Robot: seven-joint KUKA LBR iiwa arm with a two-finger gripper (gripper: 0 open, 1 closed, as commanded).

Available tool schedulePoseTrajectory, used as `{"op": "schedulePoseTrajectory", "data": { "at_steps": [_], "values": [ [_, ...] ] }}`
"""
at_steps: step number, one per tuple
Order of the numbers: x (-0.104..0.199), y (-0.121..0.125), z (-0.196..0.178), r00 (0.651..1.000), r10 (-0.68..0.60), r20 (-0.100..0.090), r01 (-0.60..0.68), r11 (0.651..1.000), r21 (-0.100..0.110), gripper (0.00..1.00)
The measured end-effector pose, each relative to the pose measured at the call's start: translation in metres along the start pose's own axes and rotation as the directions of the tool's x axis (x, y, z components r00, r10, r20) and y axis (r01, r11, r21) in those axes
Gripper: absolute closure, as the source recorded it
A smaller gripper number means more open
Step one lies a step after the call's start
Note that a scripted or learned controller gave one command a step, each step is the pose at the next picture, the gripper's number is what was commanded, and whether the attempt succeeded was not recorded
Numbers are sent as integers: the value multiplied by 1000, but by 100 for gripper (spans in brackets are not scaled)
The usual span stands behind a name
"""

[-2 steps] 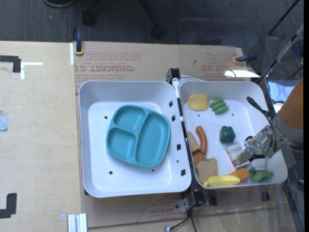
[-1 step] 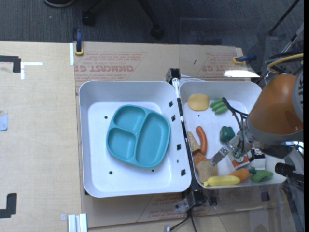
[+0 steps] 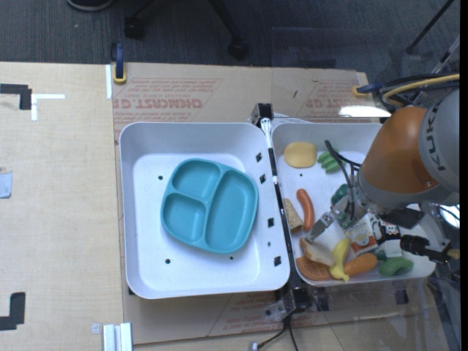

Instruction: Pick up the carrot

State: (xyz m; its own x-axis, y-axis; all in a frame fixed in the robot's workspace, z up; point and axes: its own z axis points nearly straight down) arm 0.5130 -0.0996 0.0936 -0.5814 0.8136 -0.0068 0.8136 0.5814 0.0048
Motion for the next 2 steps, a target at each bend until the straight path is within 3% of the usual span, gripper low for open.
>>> {"op": "schedulePoseTrajectory", "data": {
  "at_steps": [1,2],
  "values": [
    [-51,54,2,962,275,-2,-275,962,6,0],
    [-54,73,3,798,602,1,-602,798,8,0]
  ]
}}
